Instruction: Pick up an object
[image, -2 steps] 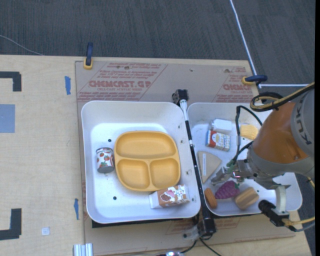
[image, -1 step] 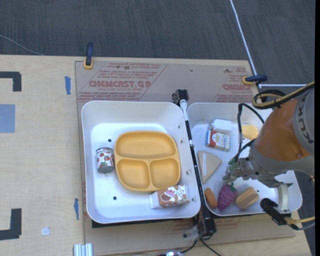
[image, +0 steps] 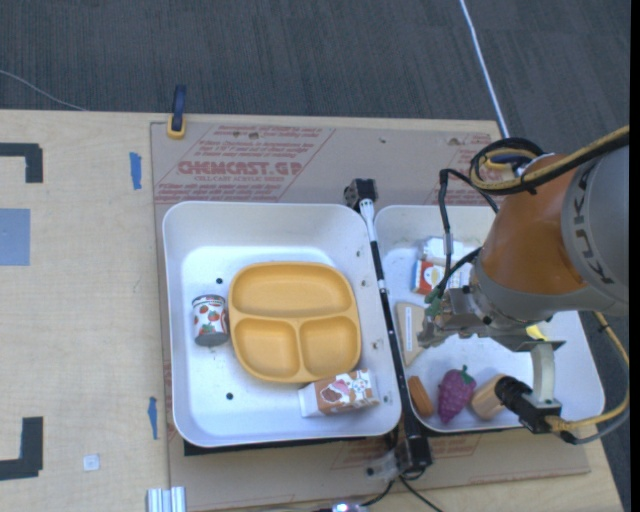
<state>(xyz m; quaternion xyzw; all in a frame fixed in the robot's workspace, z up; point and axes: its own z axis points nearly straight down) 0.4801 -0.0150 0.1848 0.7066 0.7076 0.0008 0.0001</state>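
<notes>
My gripper hangs over the left middle of the right bin, below the grey and orange arm. Close beneath and left of it lies a beige flat stick. A purple grape bunch, an orange sausage and a tan cylinder lie at the bin's front, nearer the camera than the gripper. A white and red carton sits at the back, partly behind the arm. Nothing is visibly held.
The left bin holds a yellow divided plate, a small strawberry can at its left and a patterned carton at its front. A black ridge separates the bins. A black cable fitting sticks out at the lower right.
</notes>
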